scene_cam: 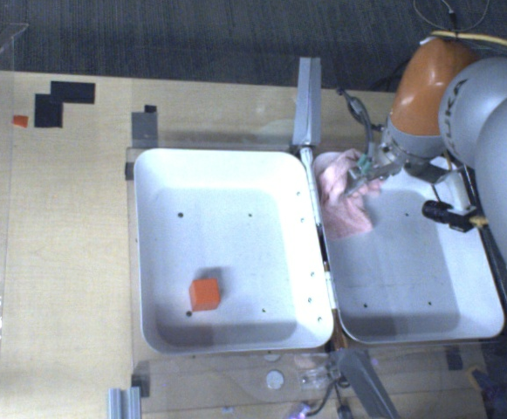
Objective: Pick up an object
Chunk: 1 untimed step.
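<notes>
You have two white bins side by side on the bench: the left bin (236,168) and the right bin (428,321), meeting along a shared rim near the middle of the view. The arm (462,103) reaches in from the right, its orange band sitting above the far right corner of the right bin.

The thing that matters is the pink cloth (342,201), bunched in the far left corner of the right bin, pressed up against the dividing rim. The gripper (366,171) is right at the cloth's upper right edge, touching or just into its folds. Whether it is clenched on fabric or released you cannot tell; the tips are lost against the cloth.

The cloth runs roughly front to back along the rim, so the bulk lies left of and toward you from the gripper. The rim crowds that side.

A small orange block (205,294) sits well apart in the left bin, near its front
</notes>
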Available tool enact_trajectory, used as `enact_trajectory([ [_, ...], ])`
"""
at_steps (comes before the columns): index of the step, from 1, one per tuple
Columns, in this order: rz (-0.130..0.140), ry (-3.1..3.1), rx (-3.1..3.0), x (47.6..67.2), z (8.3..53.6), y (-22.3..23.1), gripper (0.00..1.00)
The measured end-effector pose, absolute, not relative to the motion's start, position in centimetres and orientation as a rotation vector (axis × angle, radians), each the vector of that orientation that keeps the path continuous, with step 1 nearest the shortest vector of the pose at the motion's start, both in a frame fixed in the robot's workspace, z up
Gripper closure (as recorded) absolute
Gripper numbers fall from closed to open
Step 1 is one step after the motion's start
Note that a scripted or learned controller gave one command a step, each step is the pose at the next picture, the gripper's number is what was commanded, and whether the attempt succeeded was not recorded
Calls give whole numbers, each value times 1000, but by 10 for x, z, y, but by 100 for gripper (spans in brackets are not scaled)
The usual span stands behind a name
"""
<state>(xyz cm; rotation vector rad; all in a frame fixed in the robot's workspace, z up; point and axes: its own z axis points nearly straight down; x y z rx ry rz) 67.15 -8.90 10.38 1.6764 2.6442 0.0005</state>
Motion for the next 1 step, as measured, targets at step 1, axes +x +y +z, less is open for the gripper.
enact_trajectory([
  [1, 7, 2786, 1424, 671, 164, -103, 100],
])
